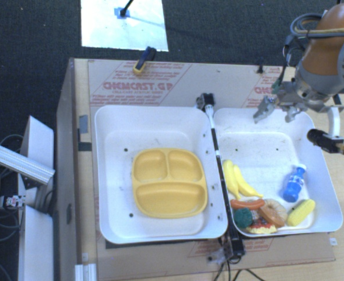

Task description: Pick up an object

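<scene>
Nothing picked yet: pincer [275, 110] hangs spread and bare over the right bin's [321, 157] upper rim, toy food [260, 206] and blue bottle [293, 182] untouched lower right.

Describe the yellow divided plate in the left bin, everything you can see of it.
The yellow plate looks like matte plastic, a rounded rectangle with a raised rim. Ridges split it into three compartments: two smaller ones along the far side and one long one along the near side. All three look bare. It lies flat and upright on the floor of the left bin, a little right of the middle, turned slightly askew to the bin's walls. Nothing rests on it, and it seems to touch only the bin floor.
</scene>
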Robot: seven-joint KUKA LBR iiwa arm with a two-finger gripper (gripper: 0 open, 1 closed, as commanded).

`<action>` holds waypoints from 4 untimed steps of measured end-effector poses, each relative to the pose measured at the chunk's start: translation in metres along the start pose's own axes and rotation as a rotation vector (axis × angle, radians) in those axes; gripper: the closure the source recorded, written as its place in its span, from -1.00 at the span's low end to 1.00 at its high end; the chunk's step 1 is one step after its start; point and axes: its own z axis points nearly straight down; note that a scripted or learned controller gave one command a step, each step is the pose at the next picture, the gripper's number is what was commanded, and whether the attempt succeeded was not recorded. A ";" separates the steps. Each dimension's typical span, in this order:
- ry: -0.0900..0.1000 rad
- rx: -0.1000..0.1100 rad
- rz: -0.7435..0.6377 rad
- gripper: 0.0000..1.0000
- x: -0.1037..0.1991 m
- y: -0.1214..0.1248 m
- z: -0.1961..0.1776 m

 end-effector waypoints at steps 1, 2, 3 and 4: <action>-0.002 0.000 0.002 -1.00 -0.054 -0.046 0.026; -0.002 0.000 0.003 -1.00 -0.083 -0.106 0.026; 0.001 0.003 0.002 -1.00 -0.081 -0.117 0.106; 0.000 -0.001 0.000 -1.00 -0.081 -0.103 0.125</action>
